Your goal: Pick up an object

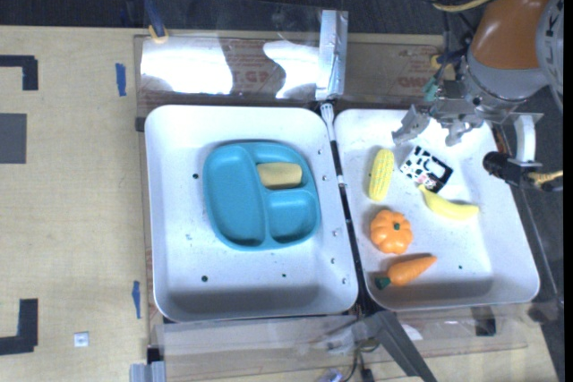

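The grey arm with the orange band enters from the right, and its two-finger gripper [436, 128] hangs above the far part of the right shallow white bin [510, 268]. The two fingers stand spread well apart with nothing between them.

Contents of the right bin:
- A yellow corn cob [380, 174] lies near the left wall, long axis running near to far with a slight tilt; which end is the tip cannot be told.
- A small black-and-white patterned block [424, 169] lies just right of the cob, below the gripper.
- A yellow banana [448, 207] lies just beside the block on its near side, long axis running left to right and dipping toward the near right.
- A round orange pumpkin [391, 230] sits near the cob's near end.
- An orange carrot [405, 270] lies near the front wall, long axis slanting, green stem end pointing near-left.

The left shallow white bin [170, 192] holds a blue divided plastic tray [237, 201]. A pale yellow block [280, 175] rests in its far right compartment.
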Robot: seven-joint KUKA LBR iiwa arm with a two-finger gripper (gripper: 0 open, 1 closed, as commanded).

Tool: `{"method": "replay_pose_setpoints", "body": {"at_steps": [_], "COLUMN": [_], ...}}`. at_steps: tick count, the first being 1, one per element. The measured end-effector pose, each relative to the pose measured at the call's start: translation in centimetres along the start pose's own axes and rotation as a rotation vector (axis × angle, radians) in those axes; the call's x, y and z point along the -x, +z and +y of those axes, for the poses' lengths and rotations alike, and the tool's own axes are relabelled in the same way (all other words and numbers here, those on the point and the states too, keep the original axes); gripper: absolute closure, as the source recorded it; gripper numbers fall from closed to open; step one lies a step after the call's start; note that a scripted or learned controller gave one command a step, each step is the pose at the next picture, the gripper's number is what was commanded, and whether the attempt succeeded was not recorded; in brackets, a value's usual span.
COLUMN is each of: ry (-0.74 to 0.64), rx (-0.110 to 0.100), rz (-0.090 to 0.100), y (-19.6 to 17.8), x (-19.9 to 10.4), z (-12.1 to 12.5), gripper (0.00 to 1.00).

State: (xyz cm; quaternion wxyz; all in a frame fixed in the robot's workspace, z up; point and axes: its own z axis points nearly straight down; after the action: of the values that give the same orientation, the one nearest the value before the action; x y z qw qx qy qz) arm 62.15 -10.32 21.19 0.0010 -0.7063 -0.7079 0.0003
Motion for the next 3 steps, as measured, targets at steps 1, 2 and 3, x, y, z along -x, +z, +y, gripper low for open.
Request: {"method": "replay_pose_setpoints", "body": {"at_steps": [1,2,3], "ry": [-0.129,-0.137,-0.001], "rx": [0.036,0.042,0.012], "rz": [-0.013,-0.021,-0.005], "y": [9.7,10.4,1.6], "x": [3.7,1.5,5.9], "z": [-3.2,2.0,-4.3], "gripper": [0.00,0.00,0.00]}}
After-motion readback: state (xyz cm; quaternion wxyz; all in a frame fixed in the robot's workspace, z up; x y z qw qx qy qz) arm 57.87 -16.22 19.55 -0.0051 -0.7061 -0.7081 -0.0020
